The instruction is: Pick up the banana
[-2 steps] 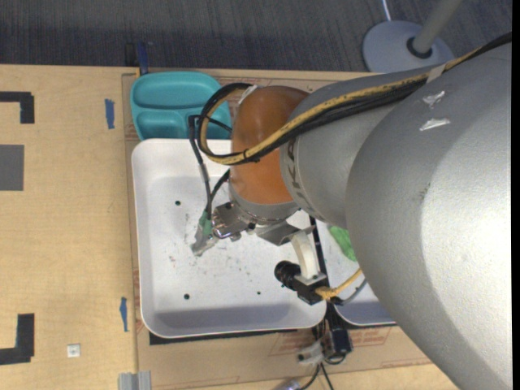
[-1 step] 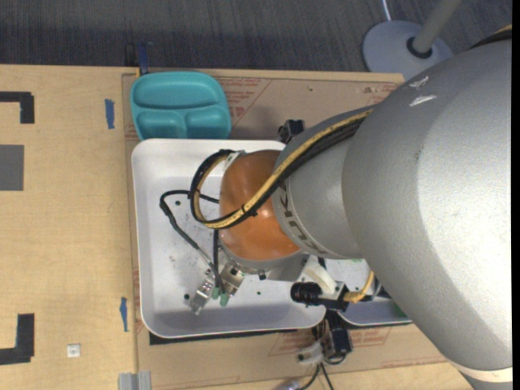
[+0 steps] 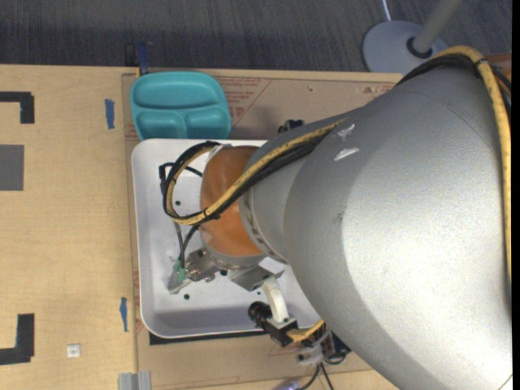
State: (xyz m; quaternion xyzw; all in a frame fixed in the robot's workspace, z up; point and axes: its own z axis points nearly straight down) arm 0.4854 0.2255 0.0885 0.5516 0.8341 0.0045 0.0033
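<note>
My grey arm reaches in from the right and hangs low over the white bin [image 3: 154, 218]. Its orange band [image 3: 223, 205] sits over the bin's middle, with black and yellow cables [image 3: 183, 197] looping off it to the left. Beneath the band the gripper [image 3: 210, 262] points down toward the bin floor, and from here I make out just grey metal parts of it. The wrist and arm hide the bin's middle and right side, so whatever lies under them is hidden. A small green-and-white bit [image 3: 177, 276] lies on the floor just left of the gripper.
A teal divided tray [image 3: 180, 104] stands just behind the bin's far edge. Bare floor shows along the bin's left and front walls. Blue tape marks [image 3: 110, 114] dot the cardboard bench to the left. A round grey stand base [image 3: 396, 45] sits on the carpet beyond.
</note>
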